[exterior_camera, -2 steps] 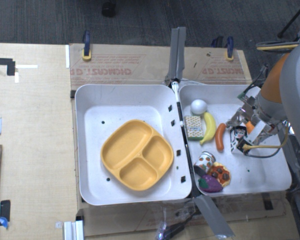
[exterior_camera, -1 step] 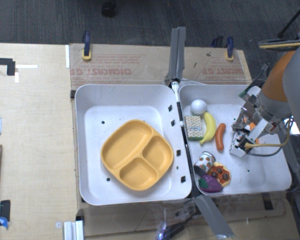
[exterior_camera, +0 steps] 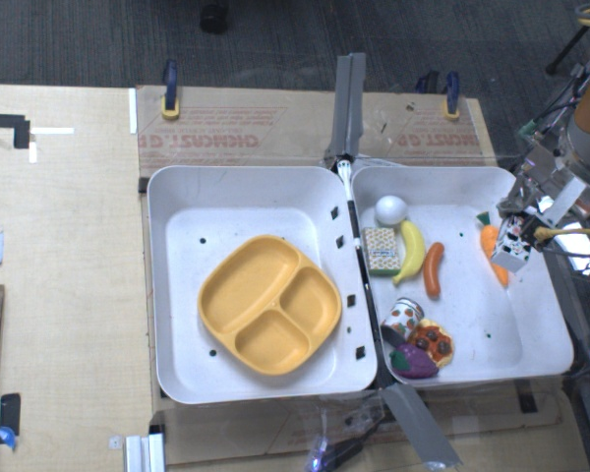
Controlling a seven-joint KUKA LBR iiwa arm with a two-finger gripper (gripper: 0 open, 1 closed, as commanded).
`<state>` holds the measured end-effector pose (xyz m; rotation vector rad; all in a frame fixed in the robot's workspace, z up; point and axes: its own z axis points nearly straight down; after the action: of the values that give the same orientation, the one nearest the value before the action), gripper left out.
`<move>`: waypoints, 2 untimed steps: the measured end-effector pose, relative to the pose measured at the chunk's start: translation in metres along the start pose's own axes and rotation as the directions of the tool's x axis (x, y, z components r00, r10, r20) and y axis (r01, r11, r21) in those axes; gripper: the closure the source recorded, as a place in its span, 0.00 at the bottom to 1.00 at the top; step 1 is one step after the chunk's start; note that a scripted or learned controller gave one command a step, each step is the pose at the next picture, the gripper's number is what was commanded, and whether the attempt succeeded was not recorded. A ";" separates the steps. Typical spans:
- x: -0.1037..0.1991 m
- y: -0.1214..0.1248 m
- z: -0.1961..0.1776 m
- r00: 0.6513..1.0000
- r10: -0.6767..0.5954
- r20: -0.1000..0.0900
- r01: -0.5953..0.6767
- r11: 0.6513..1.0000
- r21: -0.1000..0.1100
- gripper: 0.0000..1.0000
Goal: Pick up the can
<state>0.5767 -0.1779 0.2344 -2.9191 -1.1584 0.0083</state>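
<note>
Can (exterior_camera: 403,318) lying tipped on its side in the right bin (exterior_camera: 531,357), just below-left of the hot dog (exterior_camera: 433,269), touching the pizza slice (exterior_camera: 432,342). Gripper (exterior_camera: 512,247) well right of the can, over the carrot (exterior_camera: 493,254) by the bin's right wall; jaw spread impossible to tell

The arm (exterior_camera: 580,136) enters at the right edge of the camera view, its grey wrist section angling down and to the left toward the worktop. The gripper (exterior_camera: 512,249) hangs at the end of it, low and pointed downward, a pale blocky body with dark fittings and loose cables above. It is seen at a slant, and its tip is too small and cluttered to read clearly.
</note>
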 end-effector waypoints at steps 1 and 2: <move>-0.035 -0.092 0.015 0.994 -0.107 0.000 0.107 0.994 0.002 1.00; 0.011 -0.065 -0.043 1.000 -0.025 0.001 0.025 1.000 0.001 1.00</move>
<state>0.5406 -0.1227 0.2773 -2.9045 -1.1943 0.0107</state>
